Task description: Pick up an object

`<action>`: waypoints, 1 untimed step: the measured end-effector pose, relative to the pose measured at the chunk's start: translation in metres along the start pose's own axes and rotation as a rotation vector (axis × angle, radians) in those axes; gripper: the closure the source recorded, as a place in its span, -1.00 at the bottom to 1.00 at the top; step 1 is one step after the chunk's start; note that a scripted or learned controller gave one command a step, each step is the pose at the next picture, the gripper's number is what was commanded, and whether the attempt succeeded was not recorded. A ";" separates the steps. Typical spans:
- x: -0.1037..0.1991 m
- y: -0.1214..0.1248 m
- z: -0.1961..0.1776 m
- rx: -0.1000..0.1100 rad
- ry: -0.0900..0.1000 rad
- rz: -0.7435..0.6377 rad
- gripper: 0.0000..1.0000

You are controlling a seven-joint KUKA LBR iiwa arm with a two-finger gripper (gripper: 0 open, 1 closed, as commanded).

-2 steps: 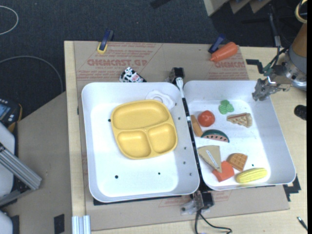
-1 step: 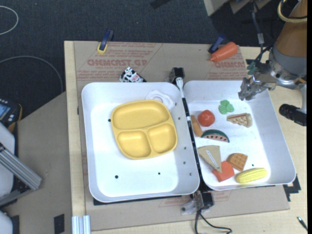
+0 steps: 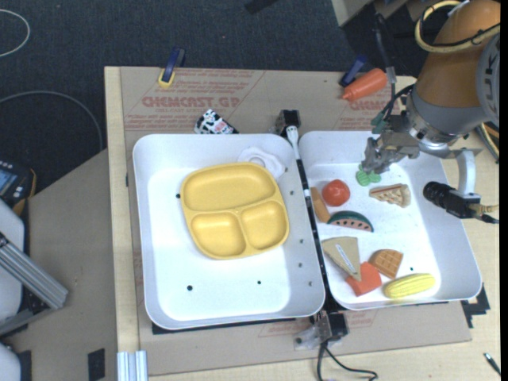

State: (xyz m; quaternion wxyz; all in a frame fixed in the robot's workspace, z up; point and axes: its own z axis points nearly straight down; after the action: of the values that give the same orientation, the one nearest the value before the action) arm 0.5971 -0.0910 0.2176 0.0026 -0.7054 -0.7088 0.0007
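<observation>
Small green round toy piece (image 3: 366, 178) sits at the two-finger gripper (image 3: 374, 167), whose opening we can't read, so we'd centre over it, clear of the tan sandwich wedge (image 3: 390, 194).

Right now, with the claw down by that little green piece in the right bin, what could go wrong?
The claw hangs over one edge of the small green piece, so it might catch it off-centre and push it away rather than lift it. The sandwich wedge lies close beside and could get bumped or caught too. The tomato looks round and may roll if nudged.
</observation>
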 end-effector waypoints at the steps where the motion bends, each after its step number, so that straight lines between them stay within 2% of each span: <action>1: 0.015 0.009 -0.005 -0.008 -0.003 0.002 1.00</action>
State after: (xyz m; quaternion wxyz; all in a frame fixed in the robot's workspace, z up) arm 0.6063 -0.0763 0.2225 -0.0012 -0.7061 -0.7081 -0.0009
